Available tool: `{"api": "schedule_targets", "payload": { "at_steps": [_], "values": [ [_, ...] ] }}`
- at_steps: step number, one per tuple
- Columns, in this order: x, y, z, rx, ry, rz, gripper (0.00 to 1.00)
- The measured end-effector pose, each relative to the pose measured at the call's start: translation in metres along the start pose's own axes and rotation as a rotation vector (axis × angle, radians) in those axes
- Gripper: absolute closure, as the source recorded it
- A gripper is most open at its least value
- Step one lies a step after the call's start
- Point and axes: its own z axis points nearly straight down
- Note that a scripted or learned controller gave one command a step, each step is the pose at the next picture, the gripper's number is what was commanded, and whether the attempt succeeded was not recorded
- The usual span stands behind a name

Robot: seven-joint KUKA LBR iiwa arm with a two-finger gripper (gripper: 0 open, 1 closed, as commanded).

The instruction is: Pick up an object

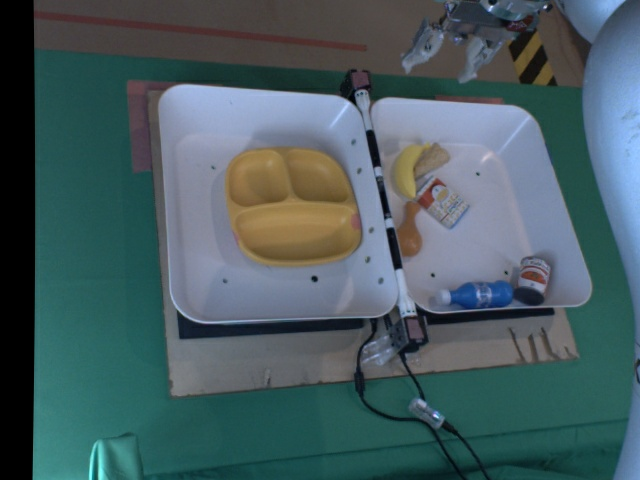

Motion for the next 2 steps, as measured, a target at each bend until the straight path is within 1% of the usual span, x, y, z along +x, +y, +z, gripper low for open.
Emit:
{"api": "schedule_targets", "payload": {
  "at_steps": [1,2],
  "values": [
    [0.000,0.000,0.000,0.000,0.000,0.000,0.00],
    [-0.051,-0.001,0.068,0.008,-0.002,0.003,0.00]
  ]
}}
